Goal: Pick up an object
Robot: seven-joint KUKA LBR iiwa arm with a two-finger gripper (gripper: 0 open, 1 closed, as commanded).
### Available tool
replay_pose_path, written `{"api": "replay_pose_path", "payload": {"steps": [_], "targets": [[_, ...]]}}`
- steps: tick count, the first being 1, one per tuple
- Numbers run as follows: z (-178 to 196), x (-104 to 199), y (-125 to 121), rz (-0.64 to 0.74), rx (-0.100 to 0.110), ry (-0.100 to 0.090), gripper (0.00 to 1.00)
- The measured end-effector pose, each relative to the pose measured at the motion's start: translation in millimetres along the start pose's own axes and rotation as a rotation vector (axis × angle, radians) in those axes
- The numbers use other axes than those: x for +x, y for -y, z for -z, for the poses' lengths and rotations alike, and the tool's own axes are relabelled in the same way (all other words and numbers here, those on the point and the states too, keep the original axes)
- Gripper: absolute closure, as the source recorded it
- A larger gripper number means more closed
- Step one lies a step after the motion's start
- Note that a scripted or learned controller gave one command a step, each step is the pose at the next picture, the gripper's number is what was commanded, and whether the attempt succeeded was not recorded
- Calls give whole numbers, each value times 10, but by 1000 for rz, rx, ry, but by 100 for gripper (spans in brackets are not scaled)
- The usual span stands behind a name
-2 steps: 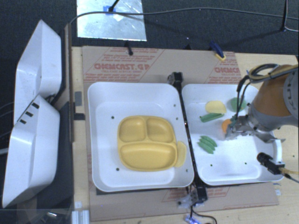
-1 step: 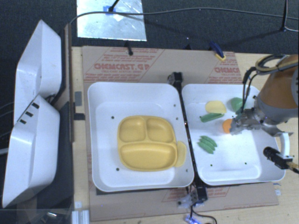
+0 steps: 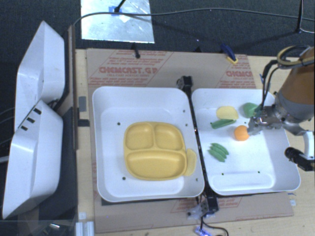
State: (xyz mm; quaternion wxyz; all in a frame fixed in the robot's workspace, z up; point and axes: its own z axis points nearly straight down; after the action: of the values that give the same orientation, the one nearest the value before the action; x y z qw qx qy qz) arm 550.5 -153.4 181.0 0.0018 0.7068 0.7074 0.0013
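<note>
Setting: robotics lab test bench.
Bench top: cardboard sheet (image 3: 162, 68) taped under two white bins (image 3: 147, 191), dark carpet around.
Rig: grey-orange arm (image 3: 298, 90), loose cables (image 3: 206, 14), foil-like calibration sheet (image 3: 117, 14).
Props: toy food, yellow divided tray (image 3: 155, 151).

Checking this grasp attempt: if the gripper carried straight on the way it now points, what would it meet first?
Probably the orange ball: the gripper points leftward into the right bin, and the ball lies just beyond its tip. Its height above the bin floor is unclear.
</note>
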Motion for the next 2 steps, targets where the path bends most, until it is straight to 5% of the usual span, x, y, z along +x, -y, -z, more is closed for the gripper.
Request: {"api": "replay_pose_path", "payload": {"steps": [1,2], "targets": [[495,-2,-12,0,-1,0,100],[397,458,-134,3,4,-2,100]]}}
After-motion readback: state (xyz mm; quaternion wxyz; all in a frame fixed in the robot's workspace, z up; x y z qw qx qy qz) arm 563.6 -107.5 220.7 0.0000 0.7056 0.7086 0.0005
